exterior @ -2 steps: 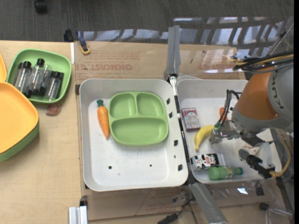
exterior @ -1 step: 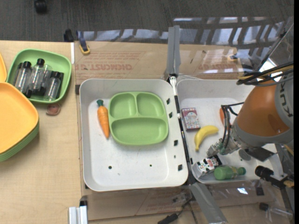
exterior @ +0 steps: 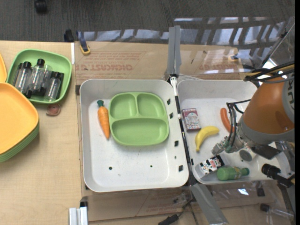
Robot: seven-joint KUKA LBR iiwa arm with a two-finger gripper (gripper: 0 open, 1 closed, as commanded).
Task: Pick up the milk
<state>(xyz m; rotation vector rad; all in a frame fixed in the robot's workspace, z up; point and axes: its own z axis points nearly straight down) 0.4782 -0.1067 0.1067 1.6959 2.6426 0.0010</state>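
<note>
Camera view: my claw [exterior: 224,146] hangs low in the right bin [exterior: 206,92], whether clenched or released I cannot tell; the milk [exterior: 211,164] lies flat just below it by the bin's near edge, beside a green bottle [exterior: 230,173]

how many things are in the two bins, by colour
green: 2, plate, bottle
orange: 2, carrot, sausage
yellow: 1, banana
red: 1, box
black and white: 1, milk
total: 7
</note>
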